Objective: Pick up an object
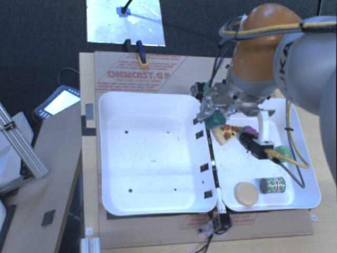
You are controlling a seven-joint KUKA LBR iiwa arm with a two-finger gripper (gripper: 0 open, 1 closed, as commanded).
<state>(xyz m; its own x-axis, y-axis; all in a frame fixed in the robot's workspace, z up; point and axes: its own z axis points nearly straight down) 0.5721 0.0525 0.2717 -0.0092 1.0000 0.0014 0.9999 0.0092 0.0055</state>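
Camera view: tool (pixel 212 111) over right white plastic bin (pixel 303 191), grip state unclear; small teal object (pixel 215 121) beneath could slip against bin wall.

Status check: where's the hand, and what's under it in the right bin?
Hand low at right bin's left edge, at the divider. Green object right beneath it; grasp unconfirmed. Pizza slice toy close beside; round tan piece and small can sit clear, near front.

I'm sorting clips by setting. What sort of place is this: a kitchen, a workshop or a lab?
Most likely a robotics lab test bench: a KUKA arm works over two shallow white bins on cardboard, with toy items like a small can and a pizza slice.
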